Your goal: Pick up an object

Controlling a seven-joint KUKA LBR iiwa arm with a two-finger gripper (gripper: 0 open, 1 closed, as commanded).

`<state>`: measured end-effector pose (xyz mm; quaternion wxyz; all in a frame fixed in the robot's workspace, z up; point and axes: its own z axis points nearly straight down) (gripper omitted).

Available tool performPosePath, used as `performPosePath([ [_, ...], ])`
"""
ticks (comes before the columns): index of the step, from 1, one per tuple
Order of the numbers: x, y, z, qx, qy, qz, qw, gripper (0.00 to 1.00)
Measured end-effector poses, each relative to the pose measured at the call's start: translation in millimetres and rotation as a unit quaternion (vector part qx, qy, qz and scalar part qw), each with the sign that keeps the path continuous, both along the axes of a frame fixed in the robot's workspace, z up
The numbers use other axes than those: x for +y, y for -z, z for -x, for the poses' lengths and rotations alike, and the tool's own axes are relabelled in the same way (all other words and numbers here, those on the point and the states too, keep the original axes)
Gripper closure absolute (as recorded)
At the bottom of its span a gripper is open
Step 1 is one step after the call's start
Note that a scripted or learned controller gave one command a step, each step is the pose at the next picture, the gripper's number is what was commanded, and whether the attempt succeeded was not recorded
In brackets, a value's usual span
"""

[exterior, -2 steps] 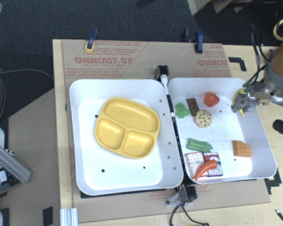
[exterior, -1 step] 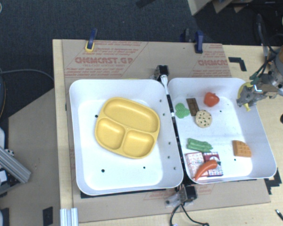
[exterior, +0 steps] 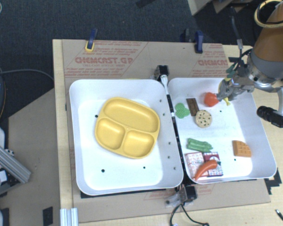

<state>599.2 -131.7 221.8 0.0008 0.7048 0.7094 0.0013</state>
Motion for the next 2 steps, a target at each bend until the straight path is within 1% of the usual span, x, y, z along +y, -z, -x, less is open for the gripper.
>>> performPosePath([
  [1,50.3,-11.4,-22.2,-0.001,0.0,0.0001,1.0,1.0],
  [2,102.4,3.6,-49.2,0.0,0.0,-0.0003,1.0,1.0],
])
